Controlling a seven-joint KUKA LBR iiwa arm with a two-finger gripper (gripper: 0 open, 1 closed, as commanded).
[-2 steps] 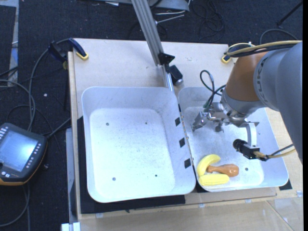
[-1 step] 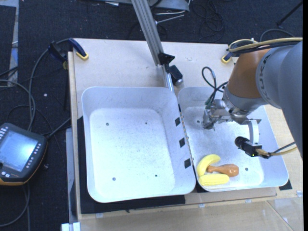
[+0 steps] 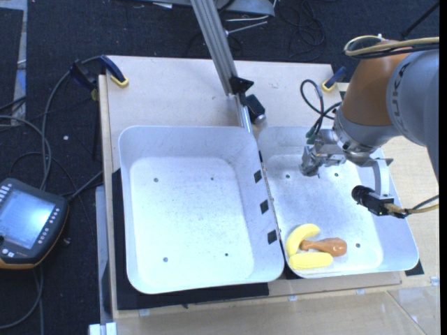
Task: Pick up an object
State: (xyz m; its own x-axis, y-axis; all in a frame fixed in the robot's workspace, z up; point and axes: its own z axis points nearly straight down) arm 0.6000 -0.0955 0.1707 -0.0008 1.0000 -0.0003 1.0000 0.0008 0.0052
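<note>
While the left bin lay bare, the right bin held a yellow banana touching a brown drumstick at its near edge. Gripper hovered well apart; jaw state indeterminate. Nothing was grasped; descent, grip and lift remained.
</note>
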